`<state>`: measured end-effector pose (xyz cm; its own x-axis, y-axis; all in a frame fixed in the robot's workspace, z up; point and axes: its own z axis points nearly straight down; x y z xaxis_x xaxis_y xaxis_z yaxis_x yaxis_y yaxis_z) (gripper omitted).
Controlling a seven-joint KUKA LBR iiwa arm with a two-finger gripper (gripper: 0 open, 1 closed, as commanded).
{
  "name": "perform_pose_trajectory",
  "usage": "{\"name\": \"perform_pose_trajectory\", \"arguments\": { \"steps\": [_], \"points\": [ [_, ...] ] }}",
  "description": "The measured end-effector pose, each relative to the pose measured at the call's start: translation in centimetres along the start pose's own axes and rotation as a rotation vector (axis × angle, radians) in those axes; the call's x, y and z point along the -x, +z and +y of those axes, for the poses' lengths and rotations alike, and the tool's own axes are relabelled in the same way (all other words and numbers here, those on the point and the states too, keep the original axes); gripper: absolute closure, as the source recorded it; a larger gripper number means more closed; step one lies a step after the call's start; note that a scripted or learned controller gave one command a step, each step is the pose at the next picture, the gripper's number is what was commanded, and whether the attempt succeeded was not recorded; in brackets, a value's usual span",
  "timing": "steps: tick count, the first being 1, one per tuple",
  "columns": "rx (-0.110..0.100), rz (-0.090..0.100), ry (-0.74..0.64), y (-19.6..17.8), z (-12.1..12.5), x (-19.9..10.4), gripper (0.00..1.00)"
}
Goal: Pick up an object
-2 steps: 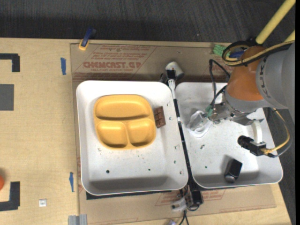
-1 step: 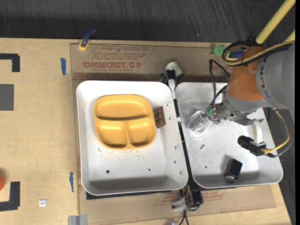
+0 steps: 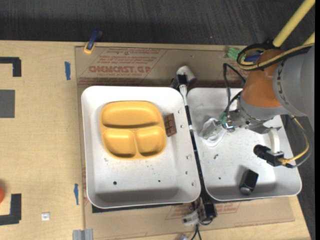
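Note:
My gripper [image 3: 223,122] is low in the right bin [image 3: 280,186], near its upper left part, with the grey arm coming in from the right. A clear, crumpled plastic-looking object [image 3: 211,130] lies just left of the gripper tip, touching or almost touching it; I cannot tell whether it is gripped. A small black block [image 3: 248,180] lies near the right bin's front wall, well apart from the gripper. In the left bin [image 3: 95,184], a yellow three-compartment tray [image 3: 133,129] lies with a small brown block [image 3: 170,125] at its right edge.
The ridge between the two bins [image 3: 194,149] runs just left of the clear object. A blue and yellow clip [image 3: 91,42] lies on the cardboard behind the bins. Small dark specks dot both bin floors.

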<state>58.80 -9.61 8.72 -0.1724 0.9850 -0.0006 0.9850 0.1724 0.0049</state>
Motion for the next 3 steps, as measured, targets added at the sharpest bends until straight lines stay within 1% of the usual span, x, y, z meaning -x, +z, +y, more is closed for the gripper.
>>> {"name": "perform_pose_trajectory", "arguments": {
  "steps": [3],
  "points": [
    [0.000,0.000,0.000,0.00,0.00,0.00,0.00]
  ]
}}
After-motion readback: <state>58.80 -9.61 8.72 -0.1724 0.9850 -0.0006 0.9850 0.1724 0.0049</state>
